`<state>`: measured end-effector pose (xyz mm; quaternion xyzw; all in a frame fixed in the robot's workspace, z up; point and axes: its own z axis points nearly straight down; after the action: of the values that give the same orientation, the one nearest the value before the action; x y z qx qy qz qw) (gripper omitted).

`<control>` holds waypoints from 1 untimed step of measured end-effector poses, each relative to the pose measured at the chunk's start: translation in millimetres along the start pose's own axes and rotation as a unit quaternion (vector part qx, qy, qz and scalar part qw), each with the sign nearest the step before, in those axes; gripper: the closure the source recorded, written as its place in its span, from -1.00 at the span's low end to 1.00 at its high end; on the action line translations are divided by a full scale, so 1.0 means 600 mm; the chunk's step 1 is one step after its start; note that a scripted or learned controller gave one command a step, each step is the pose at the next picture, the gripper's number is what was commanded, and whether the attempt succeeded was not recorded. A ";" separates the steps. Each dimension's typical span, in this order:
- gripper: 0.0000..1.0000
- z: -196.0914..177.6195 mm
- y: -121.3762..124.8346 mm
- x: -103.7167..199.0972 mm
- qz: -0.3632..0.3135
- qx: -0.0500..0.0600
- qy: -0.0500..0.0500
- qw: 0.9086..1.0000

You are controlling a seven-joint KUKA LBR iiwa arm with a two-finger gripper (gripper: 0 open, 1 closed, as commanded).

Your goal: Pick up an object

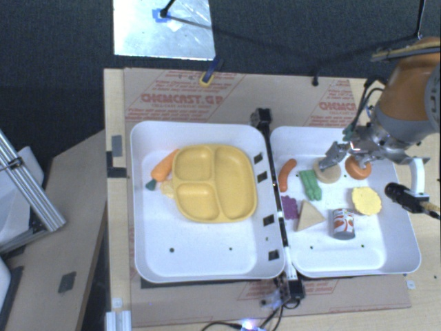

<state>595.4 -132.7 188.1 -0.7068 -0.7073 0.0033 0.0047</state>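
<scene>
My gripper hangs over the far part of the right bin, open, with nothing held between its fingers. Just below it lie a beige round piece and an orange round piece, both partly covered by the gripper. Nearer in the same bin are a red sausage, a green piece, purple grapes, a beige wedge, a small can and a yellow round piece.
The left bin holds a yellow divided plate with a carrot beside its left edge. A black divider runs between the bins. A black fitting on the arm overhangs the right bin's right side.
</scene>
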 end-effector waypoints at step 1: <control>-1.00 -0.012 0.005 0.000 -0.001 -0.006 -0.001 1.000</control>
<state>598.5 -132.6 195.1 -0.7060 -0.7082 -0.0005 -0.0004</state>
